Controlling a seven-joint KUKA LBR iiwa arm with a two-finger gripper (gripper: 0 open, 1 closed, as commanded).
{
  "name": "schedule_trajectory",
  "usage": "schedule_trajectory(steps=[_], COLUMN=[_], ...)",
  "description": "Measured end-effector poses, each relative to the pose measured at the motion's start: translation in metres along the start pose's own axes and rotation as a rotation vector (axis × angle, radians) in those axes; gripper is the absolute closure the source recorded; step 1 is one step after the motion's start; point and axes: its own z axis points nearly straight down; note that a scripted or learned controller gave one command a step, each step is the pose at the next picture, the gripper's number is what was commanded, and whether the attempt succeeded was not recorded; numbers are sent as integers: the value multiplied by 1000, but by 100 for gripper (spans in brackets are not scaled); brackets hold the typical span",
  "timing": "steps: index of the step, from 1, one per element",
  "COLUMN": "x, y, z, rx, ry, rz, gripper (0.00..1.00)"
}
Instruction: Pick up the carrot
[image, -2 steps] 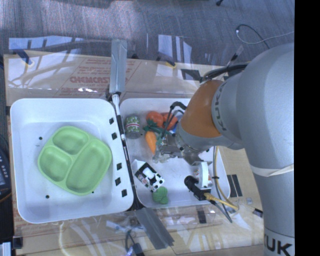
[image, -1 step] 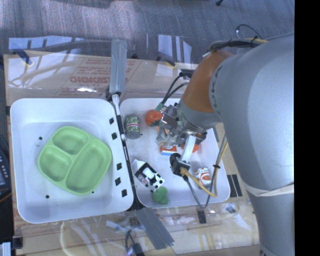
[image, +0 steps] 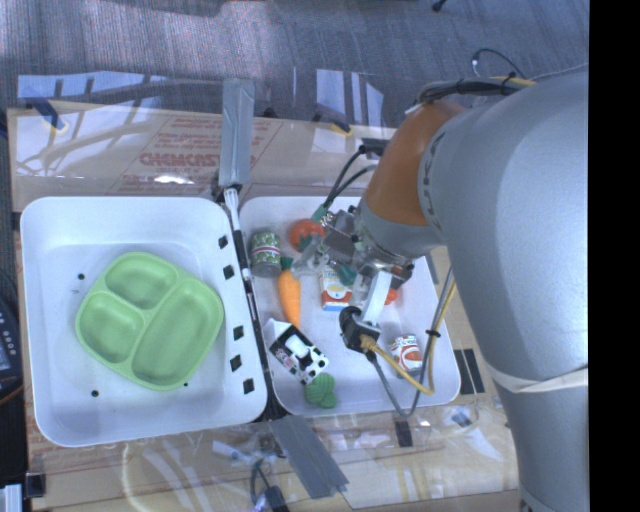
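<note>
The carrot (image: 289, 297) is orange and lies lengthwise in the left part of the right bin (image: 440, 375), just below a small green can (image: 265, 252). My gripper (image: 338, 252) hangs over the upper middle of that bin, to the right of the carrot and a little above it in the picture, apart from it. It sits between a red tomato (image: 304, 233) and a white and orange carton (image: 336, 291). The grey arm with its orange band (image: 405, 185) hides the bin's right side.
A black and white cow-patterned toy (image: 298, 355) and a green broccoli (image: 320, 392) lie near the right bin's front. A small red and white item (image: 406, 352) sits at the right. The left bin (image: 50, 240) holds a green divided plate (image: 150, 318).
</note>
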Motion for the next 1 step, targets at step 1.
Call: schedule_trajectory(steps=[1], x=[-30], y=[25], z=[76], rx=[2], ry=[-1], rz=[-99], gripper=[0])
